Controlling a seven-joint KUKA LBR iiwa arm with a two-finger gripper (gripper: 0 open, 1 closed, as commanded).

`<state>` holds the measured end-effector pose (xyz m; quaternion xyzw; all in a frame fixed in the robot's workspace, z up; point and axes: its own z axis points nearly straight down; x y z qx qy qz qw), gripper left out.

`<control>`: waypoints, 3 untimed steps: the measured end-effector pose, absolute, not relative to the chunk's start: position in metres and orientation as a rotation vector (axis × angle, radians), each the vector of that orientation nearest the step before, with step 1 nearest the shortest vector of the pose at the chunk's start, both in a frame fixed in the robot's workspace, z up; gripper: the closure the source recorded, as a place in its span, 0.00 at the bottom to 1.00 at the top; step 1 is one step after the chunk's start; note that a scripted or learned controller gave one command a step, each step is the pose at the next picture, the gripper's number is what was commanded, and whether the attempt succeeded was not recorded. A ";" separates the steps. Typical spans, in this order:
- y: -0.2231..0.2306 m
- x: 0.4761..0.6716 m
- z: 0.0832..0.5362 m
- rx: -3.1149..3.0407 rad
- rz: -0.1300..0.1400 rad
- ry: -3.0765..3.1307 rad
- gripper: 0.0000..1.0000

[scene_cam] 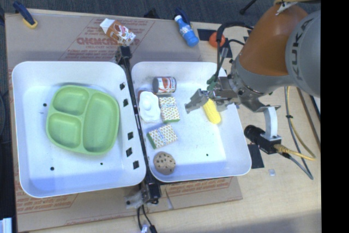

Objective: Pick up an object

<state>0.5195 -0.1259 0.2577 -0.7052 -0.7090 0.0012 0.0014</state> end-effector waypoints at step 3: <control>-0.202 0.569 0.103 -2.230 -0.017 -2.252 0.00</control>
